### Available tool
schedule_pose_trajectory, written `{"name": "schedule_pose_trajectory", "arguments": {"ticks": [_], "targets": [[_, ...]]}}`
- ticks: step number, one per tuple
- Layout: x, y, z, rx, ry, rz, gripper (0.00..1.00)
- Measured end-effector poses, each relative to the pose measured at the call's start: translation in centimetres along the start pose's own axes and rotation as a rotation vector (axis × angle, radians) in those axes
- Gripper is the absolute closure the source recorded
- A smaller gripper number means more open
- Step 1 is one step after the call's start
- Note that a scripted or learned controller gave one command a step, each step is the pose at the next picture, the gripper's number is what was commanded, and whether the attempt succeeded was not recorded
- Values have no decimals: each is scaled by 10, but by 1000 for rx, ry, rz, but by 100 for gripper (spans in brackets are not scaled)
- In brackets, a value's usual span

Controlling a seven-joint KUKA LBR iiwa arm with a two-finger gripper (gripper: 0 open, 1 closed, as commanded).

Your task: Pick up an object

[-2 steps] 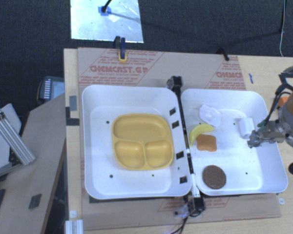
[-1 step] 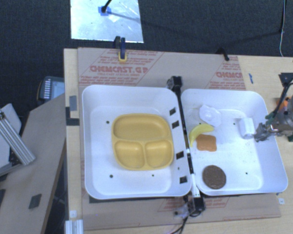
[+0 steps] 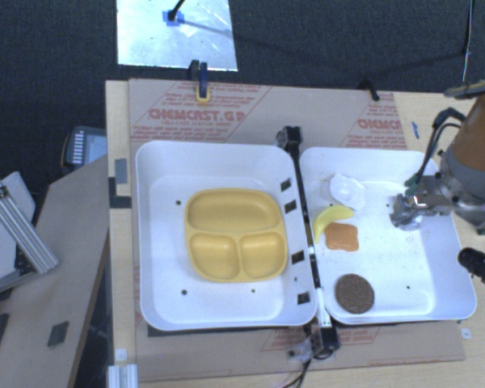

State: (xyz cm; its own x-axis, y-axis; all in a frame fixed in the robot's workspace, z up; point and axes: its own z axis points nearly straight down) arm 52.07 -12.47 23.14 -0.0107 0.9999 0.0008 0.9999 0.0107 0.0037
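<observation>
Item one, the arm: my gripper (image 3: pixel 404 213) sits low over the right bin (image 3: pixel 436 297), toward its right half, reaching in from the right; I cannot tell from this slanted view how the jaws stand, and I see nothing between them. Item two, candidates for picking, all in the right bin's left half: an orange piece (image 3: pixel 342 237), flat and roughly square; a yellow banana-like piece (image 3: pixel 330 217) touching its upper left edge and lying against the divider; a white crumpled object (image 3: pixel 347 190) just above those, hard to read against the white floor; and a brown round disc (image 3: pixel 354 293) alone near the front. Item three, the left bin (image 3: pixel 158 217) carries a yellow three-compartment tray (image 3: pixel 230 233), well apart from the arm. Item four, my judgement of the step: the gripper is over bare bin floor with every object to its left, so closing here would catch nothing. I would lift slightly, travel left, and choose one target. The brown disc stands clear of its neighbours but looks flat and may slip under the jaws; the orange piece seems thicker, yet the banana beside it could be nudged or pinched along with it. I would line the jaws across the orange piece's free right and left sides, descend straight, and close only once it is centred. Risk: scraping the bin floor on descent.
</observation>
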Motion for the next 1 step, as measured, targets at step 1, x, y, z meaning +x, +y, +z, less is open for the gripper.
{"name": "schedule_pose_trajectory", "arguments": {"ticks": [1], "targets": [[45, 5, -6, 0, 0, 1, 100]]}}
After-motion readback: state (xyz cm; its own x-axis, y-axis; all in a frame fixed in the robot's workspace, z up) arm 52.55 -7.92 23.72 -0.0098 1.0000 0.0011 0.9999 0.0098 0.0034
